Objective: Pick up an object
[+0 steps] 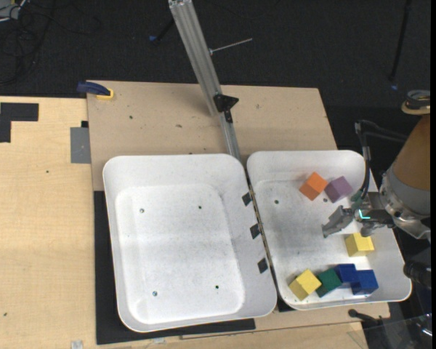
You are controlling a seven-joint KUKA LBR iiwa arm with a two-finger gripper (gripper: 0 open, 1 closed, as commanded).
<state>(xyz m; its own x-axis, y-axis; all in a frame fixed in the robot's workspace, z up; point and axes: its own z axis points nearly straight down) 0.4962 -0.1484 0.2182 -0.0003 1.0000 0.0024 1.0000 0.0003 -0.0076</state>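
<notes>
The right bin [291, 173] holds several small blocks: an orange one [313, 185] and a purple one [338, 188] near the back, a yellow one [360, 243] at the right, and a yellow [304, 284], green [328, 281] and blue [356, 278] cluster at the front. My gripper [341, 222] reaches in from the right and hovers over the bin floor, just left of the right-hand yellow block and below the purple one. Its fingers look spread with nothing between them.
The left bin [131, 173] sits beside the right one, joined by black clips. A slanted aluminium bar [200, 57] rises from the bench behind the bins. A blue and yellow clamp [96, 89] lies at the bench's back left corner.
</notes>
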